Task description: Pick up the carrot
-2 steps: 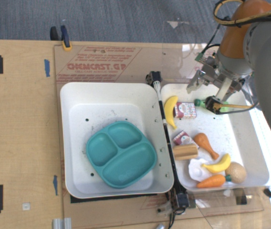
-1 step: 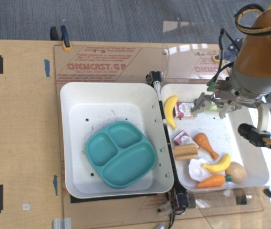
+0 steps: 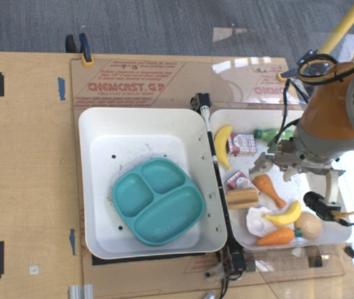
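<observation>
The orange carrot (image 3: 277,236) lies on its side near the front wall of the right bin (image 3: 344,232). It sits just below a yellow banana (image 3: 285,215), between a white crumpled item (image 3: 257,220) and a tan potato-like ball (image 3: 310,226). My gripper (image 3: 275,167) hangs over the middle of the right bin, above the thick end of an orange drumstick (image 3: 269,189) and well behind the carrot. Its fingers stand open with nothing between them.
The right bin also holds a second banana (image 3: 223,144), a red-and-white carton (image 3: 243,144), a green item (image 3: 265,133), a small packet (image 3: 237,180) and a tan block (image 3: 242,198). A teal divided plate (image 3: 158,199) lies in the left bin (image 3: 96,167).
</observation>
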### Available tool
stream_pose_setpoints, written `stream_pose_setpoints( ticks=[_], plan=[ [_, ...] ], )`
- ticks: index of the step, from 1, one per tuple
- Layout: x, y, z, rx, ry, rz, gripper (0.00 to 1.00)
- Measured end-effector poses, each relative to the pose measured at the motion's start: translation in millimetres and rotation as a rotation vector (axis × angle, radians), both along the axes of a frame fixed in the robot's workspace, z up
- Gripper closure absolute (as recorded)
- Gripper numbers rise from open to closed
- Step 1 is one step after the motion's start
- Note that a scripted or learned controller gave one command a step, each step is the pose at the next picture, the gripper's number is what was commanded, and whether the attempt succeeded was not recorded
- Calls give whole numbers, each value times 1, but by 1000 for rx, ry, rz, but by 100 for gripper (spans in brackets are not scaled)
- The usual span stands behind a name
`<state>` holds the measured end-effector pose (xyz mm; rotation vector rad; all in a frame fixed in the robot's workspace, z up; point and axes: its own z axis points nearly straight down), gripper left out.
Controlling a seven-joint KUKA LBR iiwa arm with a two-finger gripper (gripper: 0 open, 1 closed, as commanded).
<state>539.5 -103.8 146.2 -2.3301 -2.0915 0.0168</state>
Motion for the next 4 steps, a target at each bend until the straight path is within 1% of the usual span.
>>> stream_pose_setpoints(
  ticks=[1, 2, 3, 4],
  plan=[
    [24, -11, -51, 0, -12, -190, 0],
    [21, -10, -57, -3, -24, -519, 0],
    [-8, 1, -57, -5, -25, -668, 0],
    [-8, -2, -46, -9, -24, -669, 100]
  ],
)
